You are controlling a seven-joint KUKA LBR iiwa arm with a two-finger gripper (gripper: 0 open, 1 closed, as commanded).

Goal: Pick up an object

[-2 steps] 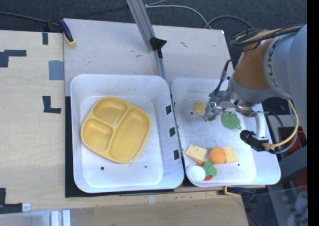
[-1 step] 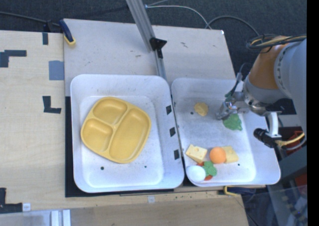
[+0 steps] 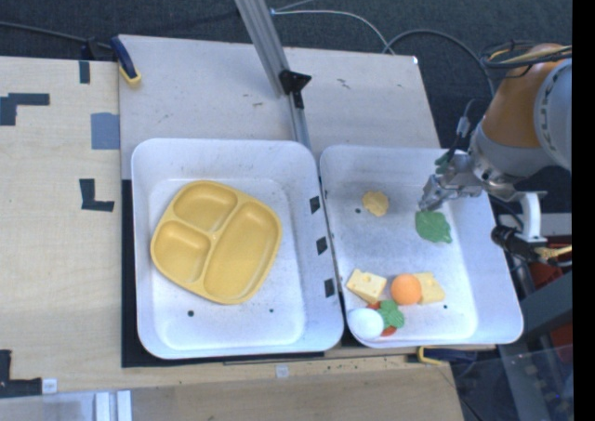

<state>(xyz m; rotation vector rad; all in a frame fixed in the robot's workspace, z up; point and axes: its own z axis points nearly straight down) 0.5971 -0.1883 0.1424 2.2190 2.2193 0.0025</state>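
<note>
The right bin point(image 3: 465, 322) holds a green leafy piece point(image 3: 433, 226), a small yellow lump point(image 3: 376, 203), two yellow cheese blocks point(image 3: 366, 285), an orange ball point(image 3: 405, 289), a white egg point(image 3: 364, 322) and a small red and green item point(image 3: 390, 316). My gripper point(image 3: 435, 194) hangs over the right bin's upper right part, just above the green piece. Its tips sit at the top edge of the green piece, and I cannot make out whether they touch it.
A yellow divided plate point(image 3: 216, 239) lies in the left bin point(image 3: 153, 317). A slanted metal post point(image 3: 256, 15) rises behind the bins. Cables point(image 3: 409, 38) trail at the back right, and a yellow-handled clamp point(image 3: 125, 61) sits at the back left.
</note>
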